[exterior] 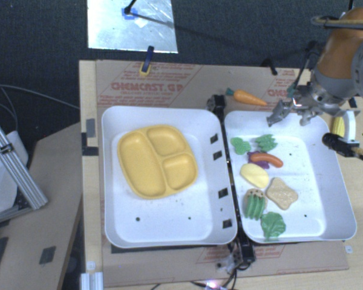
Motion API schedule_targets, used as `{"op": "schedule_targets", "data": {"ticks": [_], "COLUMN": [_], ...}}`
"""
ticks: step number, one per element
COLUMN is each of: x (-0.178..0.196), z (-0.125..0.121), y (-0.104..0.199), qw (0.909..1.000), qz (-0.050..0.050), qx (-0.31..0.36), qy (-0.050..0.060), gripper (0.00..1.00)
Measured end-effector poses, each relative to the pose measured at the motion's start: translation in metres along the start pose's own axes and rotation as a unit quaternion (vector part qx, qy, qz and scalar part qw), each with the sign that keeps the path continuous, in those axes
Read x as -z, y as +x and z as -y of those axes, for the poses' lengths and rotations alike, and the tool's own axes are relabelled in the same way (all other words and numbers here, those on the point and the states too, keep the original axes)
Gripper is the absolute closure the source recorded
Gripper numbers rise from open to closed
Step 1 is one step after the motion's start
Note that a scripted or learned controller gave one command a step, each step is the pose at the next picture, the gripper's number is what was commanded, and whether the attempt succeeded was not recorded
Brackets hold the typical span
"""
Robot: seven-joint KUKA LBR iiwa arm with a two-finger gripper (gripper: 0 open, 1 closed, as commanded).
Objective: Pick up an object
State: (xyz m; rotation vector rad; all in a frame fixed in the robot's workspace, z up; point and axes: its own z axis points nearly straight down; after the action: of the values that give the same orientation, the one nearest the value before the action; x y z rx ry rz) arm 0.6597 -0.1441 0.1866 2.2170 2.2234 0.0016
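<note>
You saw the grey two-finger gripper point(292, 116) spread open and holding nothing above the right white bin's point(336, 180) far rim, the arm cut off at right.

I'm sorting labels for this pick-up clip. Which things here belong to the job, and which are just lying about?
Job:
gripper, above the right bin's far edge
right bin
toy foods in it: lettuce, sausage, potato, bread, broccoli

Lying about:
yellow tray in the left bin
carrot outside the bins
foil sheet
</note>
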Motion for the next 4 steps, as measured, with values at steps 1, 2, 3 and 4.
{"op": "schedule_targets", "data": {"ticks": [1,2,3,4], "x": [-0.108,0.038,-0.095,-0.076], "z": [0.035,0.066,0.034,0.031], "y": [0.027,0.091,0.043,0.045], "qw": [1.0000,1.0000,1.0000,1.0000], "qz": [-0.002,-0.001,0.000,0.000], "qx": [-0.001,0.004,-0.002,-0.001], "qy": [0.005,-0.006,0.005,-0.002], "gripper": [0.00,0.00,0.00,1.00]}}
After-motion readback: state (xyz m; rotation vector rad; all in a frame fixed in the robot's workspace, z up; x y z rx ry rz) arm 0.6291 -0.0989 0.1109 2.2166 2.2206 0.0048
